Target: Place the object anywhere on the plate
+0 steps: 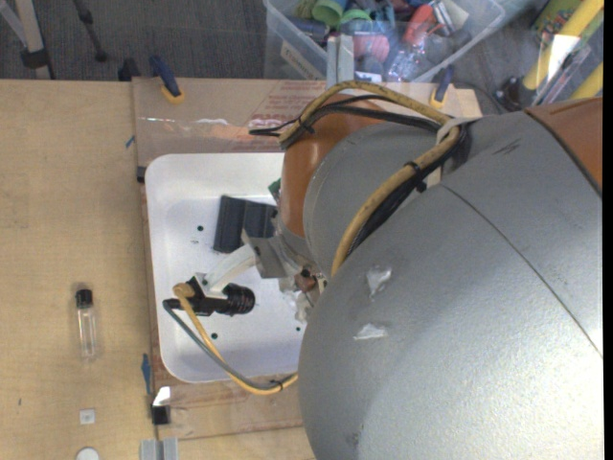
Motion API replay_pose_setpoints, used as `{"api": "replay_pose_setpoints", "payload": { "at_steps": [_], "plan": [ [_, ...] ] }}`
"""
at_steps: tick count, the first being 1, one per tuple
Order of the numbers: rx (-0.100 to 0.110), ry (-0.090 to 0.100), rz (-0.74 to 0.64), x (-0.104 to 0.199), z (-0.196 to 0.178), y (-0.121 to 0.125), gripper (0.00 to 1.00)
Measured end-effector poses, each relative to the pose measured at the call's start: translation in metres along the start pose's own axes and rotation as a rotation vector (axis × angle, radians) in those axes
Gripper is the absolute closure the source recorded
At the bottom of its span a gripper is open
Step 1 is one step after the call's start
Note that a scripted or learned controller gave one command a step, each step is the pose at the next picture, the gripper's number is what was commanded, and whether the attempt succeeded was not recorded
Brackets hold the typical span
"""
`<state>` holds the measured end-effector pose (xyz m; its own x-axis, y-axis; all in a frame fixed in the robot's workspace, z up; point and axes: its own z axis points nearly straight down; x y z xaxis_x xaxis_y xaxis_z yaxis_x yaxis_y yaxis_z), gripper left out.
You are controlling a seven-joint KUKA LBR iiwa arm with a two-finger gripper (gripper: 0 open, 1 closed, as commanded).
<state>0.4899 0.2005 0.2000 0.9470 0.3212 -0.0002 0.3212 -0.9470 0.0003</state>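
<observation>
The grey arm with its orange band (316, 171) covers the right half of the view and hides everything beneath it. Its gripper (241, 224) reaches down into the left white bin (158, 257), showing as two dark grey slabs over the bin's floor. Just below it, a black cylindrical piece (218, 301) lies over the bin floor with a yellow cable (230, 377) looping from it back under the arm. I cannot tell whether this piece is a loose object or part of the arm. Nothing shows between the dark slabs.
A small glass vial (86, 322) lies on the wooden bench left of the bin. Behind the bench stands a clear crate (383, 17) full of colourful toys. A blue clamp (170, 84) grips the bench's far edge.
</observation>
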Motion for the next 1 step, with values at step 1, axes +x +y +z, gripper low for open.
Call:
{"api": "replay_pose_setpoints", "payload": {
  "at_steps": [1],
  "plan": [
    [0.002, -0.003, 0.094, -0.0243, 0.0136, 0.0363, 1.00]
  ]
}}
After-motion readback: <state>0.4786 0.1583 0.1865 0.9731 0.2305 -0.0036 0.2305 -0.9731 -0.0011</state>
